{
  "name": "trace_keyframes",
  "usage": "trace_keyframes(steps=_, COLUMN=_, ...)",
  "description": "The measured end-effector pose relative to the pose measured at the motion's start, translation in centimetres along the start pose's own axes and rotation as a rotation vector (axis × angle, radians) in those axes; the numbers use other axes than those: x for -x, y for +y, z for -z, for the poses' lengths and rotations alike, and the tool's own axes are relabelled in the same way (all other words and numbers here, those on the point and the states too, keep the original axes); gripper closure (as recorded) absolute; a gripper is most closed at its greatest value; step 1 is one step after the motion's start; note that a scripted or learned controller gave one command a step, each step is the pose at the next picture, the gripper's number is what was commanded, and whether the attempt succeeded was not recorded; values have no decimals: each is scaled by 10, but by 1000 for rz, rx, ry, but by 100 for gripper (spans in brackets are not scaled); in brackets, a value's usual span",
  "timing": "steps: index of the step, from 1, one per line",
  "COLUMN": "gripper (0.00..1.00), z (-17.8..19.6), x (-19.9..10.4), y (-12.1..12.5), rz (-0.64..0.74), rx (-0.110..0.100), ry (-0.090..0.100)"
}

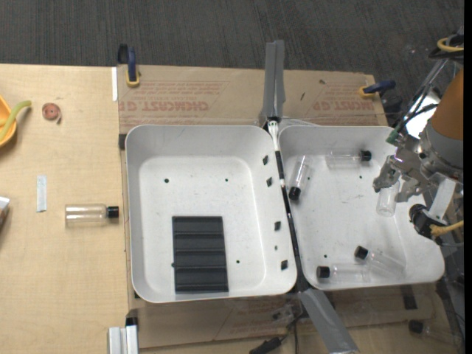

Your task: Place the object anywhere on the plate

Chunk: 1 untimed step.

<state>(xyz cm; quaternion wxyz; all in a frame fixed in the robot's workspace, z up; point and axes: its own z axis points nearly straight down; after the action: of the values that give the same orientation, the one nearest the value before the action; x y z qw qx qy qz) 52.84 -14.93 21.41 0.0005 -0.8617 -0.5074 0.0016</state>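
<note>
The gripper [389, 179] stands over the right edge of the right bin [346, 140], at the end of the grey arm reaching in from the right. Just below its fingers a clear vial [386, 201] stands roughly upright, touching or nearly touching the fingertips; whether the fingers grip it cannot be told, since the glass is transparent against the white floor and the gripper's metal parts overlap it.

Four more clear vials with black caps lie in the same bin: one [297, 179] against the left wall, one [346, 157] near the far wall, and two [339, 272] [377, 258] near the front wall. Their bodies are hard to make out against the white.

The black ribbed plate [199, 254] lies in the left bin [199, 142], near its front wall, well apart from the gripper.

Another vial [90, 213] lies on the wooden bench [59, 286] left of the bins. The arm is cut off at the right edge.
</note>
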Motion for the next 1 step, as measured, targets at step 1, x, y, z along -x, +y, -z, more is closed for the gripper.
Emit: trace_keyframes(steps=1, gripper=0, z=0, x=0, y=0, rz=0, rx=0, ry=0)
